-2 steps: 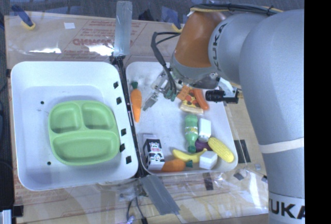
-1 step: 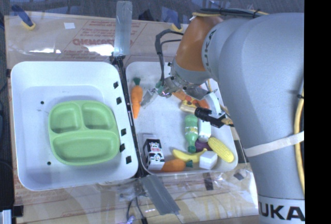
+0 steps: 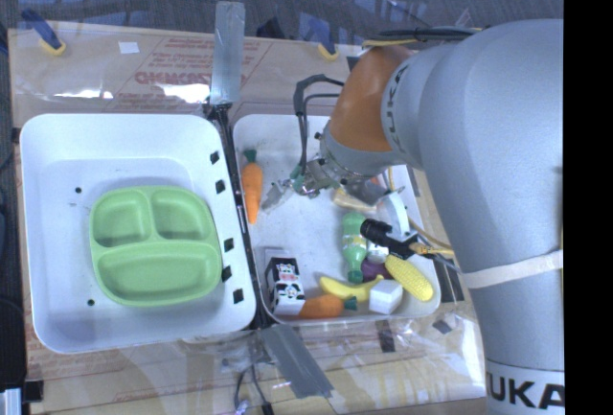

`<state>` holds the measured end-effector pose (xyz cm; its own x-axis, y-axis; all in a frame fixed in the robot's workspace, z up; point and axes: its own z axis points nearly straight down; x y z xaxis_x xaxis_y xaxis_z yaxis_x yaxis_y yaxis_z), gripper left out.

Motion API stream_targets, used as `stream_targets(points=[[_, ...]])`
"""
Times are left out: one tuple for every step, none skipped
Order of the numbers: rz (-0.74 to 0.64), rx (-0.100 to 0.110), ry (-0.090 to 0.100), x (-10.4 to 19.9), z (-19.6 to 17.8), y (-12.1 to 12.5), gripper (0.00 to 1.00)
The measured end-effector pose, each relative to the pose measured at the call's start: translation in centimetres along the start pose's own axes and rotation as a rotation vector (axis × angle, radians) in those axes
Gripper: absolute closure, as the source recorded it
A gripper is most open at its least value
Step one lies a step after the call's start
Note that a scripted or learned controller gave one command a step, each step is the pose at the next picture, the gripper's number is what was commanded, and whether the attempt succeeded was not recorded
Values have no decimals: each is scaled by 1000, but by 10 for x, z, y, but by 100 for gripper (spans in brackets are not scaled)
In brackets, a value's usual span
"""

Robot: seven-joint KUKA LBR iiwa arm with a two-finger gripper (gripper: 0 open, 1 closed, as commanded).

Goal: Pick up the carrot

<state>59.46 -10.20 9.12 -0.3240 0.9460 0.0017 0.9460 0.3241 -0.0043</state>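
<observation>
Two white bins are sitting side by side on the counter. The carrot is lying in the right bin, against its left wall, green top pointing far. The pincer is hanging just right of it, fingers apart and holding nothing. A green divided plate is resting in the left bin. Toy corn, a banana and a small carton are crowding the right bin's near end.

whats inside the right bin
In the right bin: a carrot along its left wall, a banana, corn, a small carton and other toy foods near the front. The arm covers the bin's right side.
</observation>
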Motion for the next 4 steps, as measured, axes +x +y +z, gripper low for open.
stream_targets(points=[[26,-3,-4,-17,-2,54,0],[17,-3,-4,-16,-13,56,100],[18,-2,-7,-18,-14,55,0],[166,-9,-9,-15,-5,40,0]])
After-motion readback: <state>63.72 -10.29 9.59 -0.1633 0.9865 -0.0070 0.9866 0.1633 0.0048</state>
